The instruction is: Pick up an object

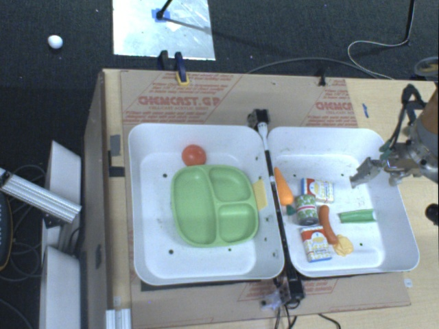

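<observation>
Both bins look like smooth white plastic with a slight sheen. The green divided plate is matt plastic. The surface is printed brown cardboard. The sheet beyond it looks like shiny, crinkled foil.

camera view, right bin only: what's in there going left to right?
Carrot → green-lidded can → white carton with red label → green stick → gripper over the bin's right part. I left out the sausage, the second carton and the yellow piece at the front; they overlap in the order.
</observation>
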Tool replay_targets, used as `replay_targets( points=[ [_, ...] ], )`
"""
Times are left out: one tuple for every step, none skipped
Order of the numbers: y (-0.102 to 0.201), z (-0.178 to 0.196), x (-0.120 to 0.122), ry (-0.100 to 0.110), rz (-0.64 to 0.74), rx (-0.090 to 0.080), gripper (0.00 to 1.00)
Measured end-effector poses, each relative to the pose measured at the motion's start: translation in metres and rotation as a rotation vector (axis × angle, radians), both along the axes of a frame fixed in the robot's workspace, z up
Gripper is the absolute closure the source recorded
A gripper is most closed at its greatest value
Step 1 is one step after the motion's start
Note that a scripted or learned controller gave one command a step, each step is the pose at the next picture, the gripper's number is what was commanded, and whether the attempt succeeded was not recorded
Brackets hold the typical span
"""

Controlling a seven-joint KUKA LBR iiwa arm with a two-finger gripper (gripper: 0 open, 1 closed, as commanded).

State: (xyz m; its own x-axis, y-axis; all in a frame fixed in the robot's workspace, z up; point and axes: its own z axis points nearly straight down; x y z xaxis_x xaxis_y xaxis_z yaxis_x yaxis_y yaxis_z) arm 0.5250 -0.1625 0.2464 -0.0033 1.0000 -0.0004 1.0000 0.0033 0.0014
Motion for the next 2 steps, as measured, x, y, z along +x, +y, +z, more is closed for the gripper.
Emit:
replay_targets(
  points=[
    [0.015, -0.117, 0.054, 0.003, 0.000, 0.001, 0.00],
    [0.068, -0.162, 0.144, 0.000, 0.001, 0.001, 0.00]
  ],
)
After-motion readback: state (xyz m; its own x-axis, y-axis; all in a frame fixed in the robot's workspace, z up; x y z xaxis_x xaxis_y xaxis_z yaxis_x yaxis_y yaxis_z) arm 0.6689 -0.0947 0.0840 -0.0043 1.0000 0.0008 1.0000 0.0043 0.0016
